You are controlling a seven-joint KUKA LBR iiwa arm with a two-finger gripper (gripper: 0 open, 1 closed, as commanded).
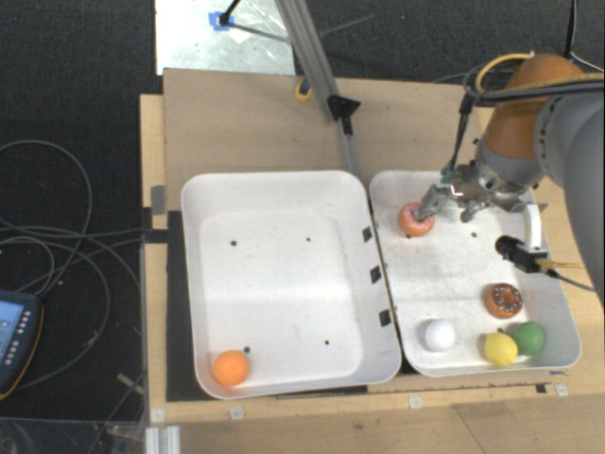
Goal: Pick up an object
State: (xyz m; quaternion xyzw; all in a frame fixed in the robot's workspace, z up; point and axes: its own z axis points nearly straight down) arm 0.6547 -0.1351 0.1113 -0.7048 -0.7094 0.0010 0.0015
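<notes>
Pink doughnut (pixel 415 220) lies in the far part of the right bin (pixel 444 272), close to the wall that this bin shares with its neighbour. The gripper (pixel 450 206) is low over that same far stretch, and its two fingers (pixel 430 200) stand apart. The finger nearer the divide slants down to the doughnut's upper edge and seems to touch it, while the other finger ends over bare bin floor well clear of it. The doughnut is therefore at one fingertip, not between the two, and nothing is clamped.

Behind the fingers the wrist tilts, so the gripper points down and toward the left bin (pixel 274 180). The arm (pixel 567 140) comes in from the right edge, its orange band showing above the wrist and its thick grey link running off the frame.

Nearer the camera in the right bin, a chocolate doughnut (pixel 504 300) with sprinkles lies near the right wall. Along the near wall sit a white ball (pixel 439 335), a yellow fruit (pixel 501 348) and a green ball (pixel 528 338), the last two touching. In the left bin an orange ball (pixel 231 368) rests in the near left corner. Both bins stand on the brown bench (pixel 246 121).
</notes>
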